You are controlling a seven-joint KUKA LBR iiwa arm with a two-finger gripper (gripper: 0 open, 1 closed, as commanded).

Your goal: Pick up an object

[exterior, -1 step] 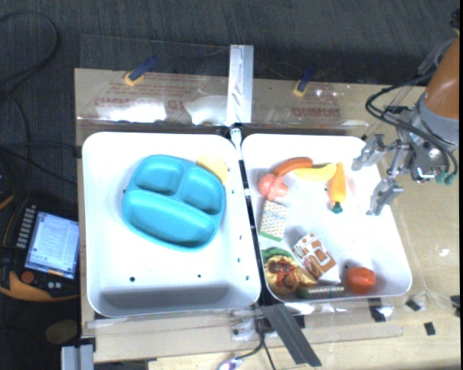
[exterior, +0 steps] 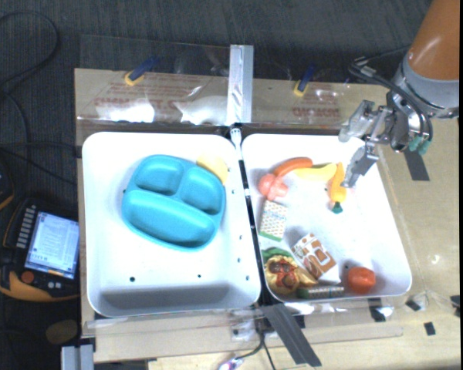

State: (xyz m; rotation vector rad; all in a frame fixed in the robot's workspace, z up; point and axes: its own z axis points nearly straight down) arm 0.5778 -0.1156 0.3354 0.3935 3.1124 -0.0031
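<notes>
1. Currently, the claw is hanging above the right bin, at its upper right corner; I cannot tell its state.
2. Nearest candidate: a yellow banana toy is lying just beside the claw, nothing gripping it.
3. Risk, judged: an orange carrot toy is touching the banana toy, possibly jamming or deflecting a grasp.

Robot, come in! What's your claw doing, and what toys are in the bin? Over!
Gripper above right bin, fingers open, holding nothing. Yellow banana toy just below it. Orange toy lies right beside the banana.
</notes>
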